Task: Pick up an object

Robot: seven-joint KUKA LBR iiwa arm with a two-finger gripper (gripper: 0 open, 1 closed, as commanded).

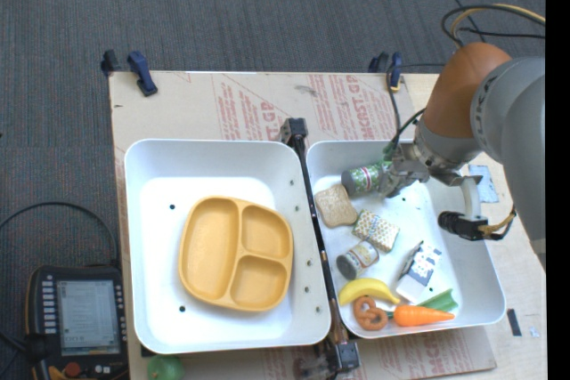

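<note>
The green can [363, 179] lies on its side at the back of the right bin [485, 280], its long axis running left to right, right against the left side of the end effector [396, 176], while bread [337, 206] sits just in front.

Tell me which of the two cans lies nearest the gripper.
The green can, at the right bin's far edge beside the gripper. The grey can lies farther off, near the banana.
</note>
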